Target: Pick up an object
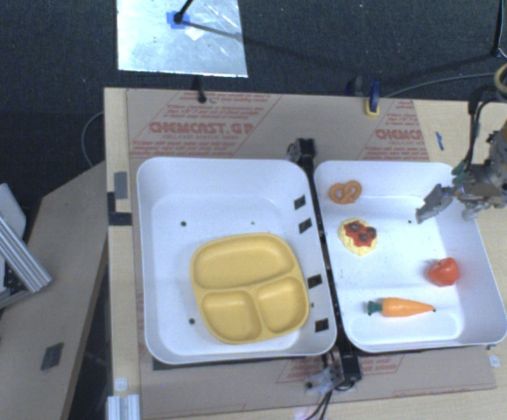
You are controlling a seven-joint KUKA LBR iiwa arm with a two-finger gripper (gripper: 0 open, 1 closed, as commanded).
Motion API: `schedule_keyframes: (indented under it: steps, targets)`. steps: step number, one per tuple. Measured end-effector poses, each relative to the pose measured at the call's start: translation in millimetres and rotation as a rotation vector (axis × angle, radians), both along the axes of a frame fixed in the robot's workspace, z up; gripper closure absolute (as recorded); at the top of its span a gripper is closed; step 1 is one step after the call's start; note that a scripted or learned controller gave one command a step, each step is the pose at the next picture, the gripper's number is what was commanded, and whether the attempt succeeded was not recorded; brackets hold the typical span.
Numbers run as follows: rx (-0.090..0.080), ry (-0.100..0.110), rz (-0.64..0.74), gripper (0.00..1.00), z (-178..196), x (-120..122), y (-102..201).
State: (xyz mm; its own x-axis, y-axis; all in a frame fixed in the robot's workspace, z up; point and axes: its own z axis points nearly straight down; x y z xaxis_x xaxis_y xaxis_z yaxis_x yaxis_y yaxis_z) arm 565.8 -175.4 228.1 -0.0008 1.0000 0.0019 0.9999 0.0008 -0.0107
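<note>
The gripper (434, 204) is seen over the right bin's (479, 261) far right edge; whether its jaws are spread or pressed together cannot be told, and nothing is seen between them. No object has yet been lifted. Nearest it, below, lies the tomato (443, 271); the carrot (399, 306) lies nearer the front wall, the pizza (358, 235) and pretzel (345, 192) toward the divider. The step is best done if one well-separated item is chosen, the gripper is centred squarely above it, and a descent is made clear of the wall. The yellow tray (248, 285) in the left bin (170, 234) is judged a poorer target.
</note>
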Motion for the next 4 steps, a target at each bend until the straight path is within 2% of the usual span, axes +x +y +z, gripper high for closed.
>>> schedule_keyframes:
  steps: [1,3,4]
  targets:
    - [-0.002,-0.012,0.003,0.00,7,3,1]
    - [-0.001,-0.007,0.001,0.00,-118,-2,-1]
    - [-0.002,-0.010,0.001,0.00,-145,-1,-1]
